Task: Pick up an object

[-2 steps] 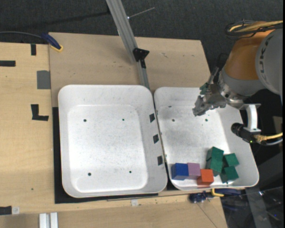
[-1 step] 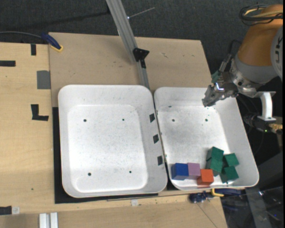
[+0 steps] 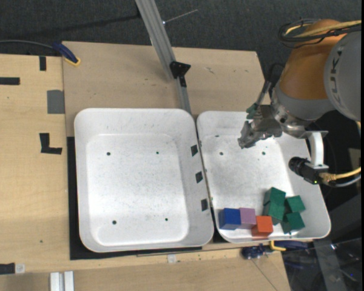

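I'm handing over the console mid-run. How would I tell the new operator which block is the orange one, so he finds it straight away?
Look at the right-hand bin, then at the cluster of blocks along its near edge. In the row there, the blue block comes first, then the pale purple block, then the orange block, just left of the green blocks. It is the only orange one.

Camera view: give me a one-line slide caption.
KUKA arm's claw hovers over the right bin's far end, apart from the blue, purple, orange and green blocks clustered at its near edge.

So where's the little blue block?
The blue block sits in the right bin, at its near-left corner, touching the purple block.
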`<action>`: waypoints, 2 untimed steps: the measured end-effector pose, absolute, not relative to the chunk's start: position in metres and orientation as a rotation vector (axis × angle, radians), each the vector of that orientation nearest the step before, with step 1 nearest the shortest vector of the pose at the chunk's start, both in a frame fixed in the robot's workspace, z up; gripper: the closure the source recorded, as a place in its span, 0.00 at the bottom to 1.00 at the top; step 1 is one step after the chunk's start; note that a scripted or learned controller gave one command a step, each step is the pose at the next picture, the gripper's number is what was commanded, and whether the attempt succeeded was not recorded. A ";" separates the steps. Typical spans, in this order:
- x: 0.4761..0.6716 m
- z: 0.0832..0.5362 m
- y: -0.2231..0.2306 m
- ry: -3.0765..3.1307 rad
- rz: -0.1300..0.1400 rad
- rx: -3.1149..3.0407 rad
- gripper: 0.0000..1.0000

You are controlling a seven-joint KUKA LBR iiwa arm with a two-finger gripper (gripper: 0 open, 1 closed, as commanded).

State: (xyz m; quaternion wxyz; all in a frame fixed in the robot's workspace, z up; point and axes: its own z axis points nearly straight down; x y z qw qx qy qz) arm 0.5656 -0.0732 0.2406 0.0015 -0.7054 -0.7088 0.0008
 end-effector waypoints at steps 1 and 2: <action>0.547 0.247 -0.028 -2.226 0.001 -2.213 1.00; 0.520 0.249 0.023 -2.226 0.002 -2.211 1.00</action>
